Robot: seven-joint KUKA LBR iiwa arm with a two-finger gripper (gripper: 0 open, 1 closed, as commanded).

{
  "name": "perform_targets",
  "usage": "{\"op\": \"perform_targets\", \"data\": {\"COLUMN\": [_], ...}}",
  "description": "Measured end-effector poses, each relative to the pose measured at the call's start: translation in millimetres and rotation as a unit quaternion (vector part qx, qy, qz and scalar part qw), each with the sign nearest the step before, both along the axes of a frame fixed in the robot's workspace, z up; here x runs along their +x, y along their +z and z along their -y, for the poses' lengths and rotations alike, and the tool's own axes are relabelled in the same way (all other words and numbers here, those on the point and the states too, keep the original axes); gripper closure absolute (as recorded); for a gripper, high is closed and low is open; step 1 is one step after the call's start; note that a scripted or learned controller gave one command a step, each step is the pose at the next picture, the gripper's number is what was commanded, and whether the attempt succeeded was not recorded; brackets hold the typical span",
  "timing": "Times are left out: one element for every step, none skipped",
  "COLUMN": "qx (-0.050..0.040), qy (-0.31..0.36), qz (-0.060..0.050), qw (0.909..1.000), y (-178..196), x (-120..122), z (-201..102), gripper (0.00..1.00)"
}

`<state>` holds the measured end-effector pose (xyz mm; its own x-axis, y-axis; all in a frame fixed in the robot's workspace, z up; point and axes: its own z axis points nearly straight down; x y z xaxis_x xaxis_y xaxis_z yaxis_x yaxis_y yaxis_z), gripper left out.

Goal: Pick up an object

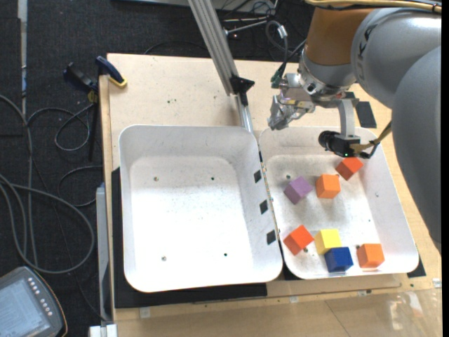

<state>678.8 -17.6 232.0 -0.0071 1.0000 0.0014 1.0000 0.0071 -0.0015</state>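
Seven small blocks are seen in the right bin (393, 220), one of two shallow white bins set side by side on a pale bench (175, 93). A purple block (298, 189) lies near the bin's left wall, and an orange block (327, 186) is placed just beside it on the right. Further up and to the right, a red-orange block (349, 166) is found, tilted on a corner. Along the near edge, a second red-orange block (299, 239) is set just beside a yellow block (327, 241), and a blue block (339, 259) is seen touching the yellow one from below. Another orange block (370, 255) is placed near the blue one, to its right.

The left bin (140, 188) is marked by dark specks on its floor.

The gripper (279, 120) is held above the far edge of the right bin, near the place where the two bins meet, well apart from every block. Nothing is seen between its fingers; whether they are spread or closed cannot be told from this angle. The grey arm (407, 55) with its orange band is seen reaching in from the right.

A slanted metal pole (214, 37) is seen crossing the bench from the top, and a blue-and-yellow clamp (109, 72) is fixed at the bench's far left corner.
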Motion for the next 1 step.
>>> {"op": "perform_targets", "data": {"qx": [0.0002], "qy": [0.001], "qz": [0.002], "qw": [1.0000], "y": [9.3], "x": [-2.9], "z": [-60.6], "gripper": [1.00]}}
